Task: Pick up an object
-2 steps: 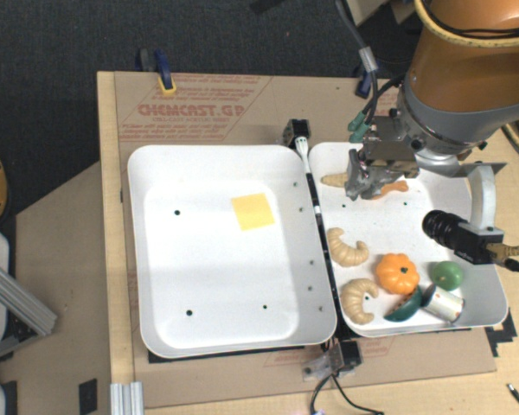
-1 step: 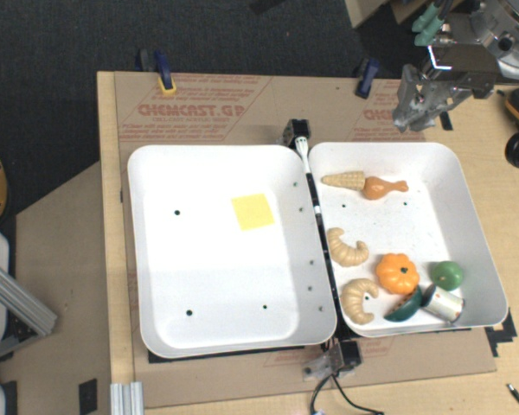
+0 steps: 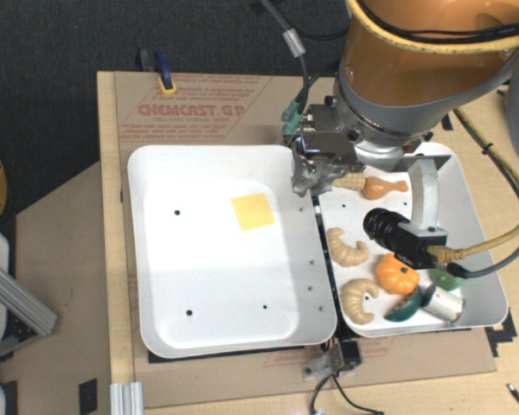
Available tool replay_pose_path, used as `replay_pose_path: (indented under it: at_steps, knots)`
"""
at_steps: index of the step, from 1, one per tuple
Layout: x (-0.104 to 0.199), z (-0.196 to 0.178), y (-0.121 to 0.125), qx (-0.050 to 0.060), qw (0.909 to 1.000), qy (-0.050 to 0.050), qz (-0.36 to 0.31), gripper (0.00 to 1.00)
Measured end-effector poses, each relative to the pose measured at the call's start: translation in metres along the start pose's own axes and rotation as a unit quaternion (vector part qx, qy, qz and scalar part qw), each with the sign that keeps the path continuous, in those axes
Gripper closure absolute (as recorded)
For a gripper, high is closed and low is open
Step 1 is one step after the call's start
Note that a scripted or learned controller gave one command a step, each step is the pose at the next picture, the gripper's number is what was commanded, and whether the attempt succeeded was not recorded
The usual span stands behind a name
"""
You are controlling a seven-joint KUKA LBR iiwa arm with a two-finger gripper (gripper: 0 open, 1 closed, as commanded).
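My gripper (image 3: 314, 178) hangs low over the far left corner of the right bin (image 3: 477, 232), just by the wall between the two bins. A tan toy drumstick (image 3: 378, 185) lies right beside it, close to the gripper but apart from it as far as I can see. Further forward in that bin lie two beige croissants (image 3: 349, 247) (image 3: 359, 297), an orange fruit (image 3: 396, 275), a teal piece (image 3: 406, 312) and a small silver can (image 3: 446, 305). A flat yellow square (image 3: 253, 211) rests in the left bin (image 3: 156, 258).
Both bins sit on a brown cardboard sheet (image 3: 190, 102) with red print. The large grey and orange arm (image 3: 424, 50) covers the back of the right bin. A blue and yellow clamp (image 3: 163, 72) holds the sheet's far edge. A yellow cable (image 3: 493, 242) crosses the right bin's right side.
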State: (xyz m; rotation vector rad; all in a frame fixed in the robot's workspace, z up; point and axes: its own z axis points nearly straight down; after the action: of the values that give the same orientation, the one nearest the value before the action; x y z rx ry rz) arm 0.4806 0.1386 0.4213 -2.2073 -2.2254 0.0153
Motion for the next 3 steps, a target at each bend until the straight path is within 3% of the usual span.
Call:
replay_pose_path:
  at_steps: [1,2,3]
  knots:
    - [0.051,0.108,0.004,0.0,1.0,-0.001,0.002,1.0]
    - [0.028,0.059,0.0,-0.009,0.9999,0.002,0.005,1.0]
    - [0.063,-0.107,-0.002,-0.016,0.9999,0.006,0.002,1.0]
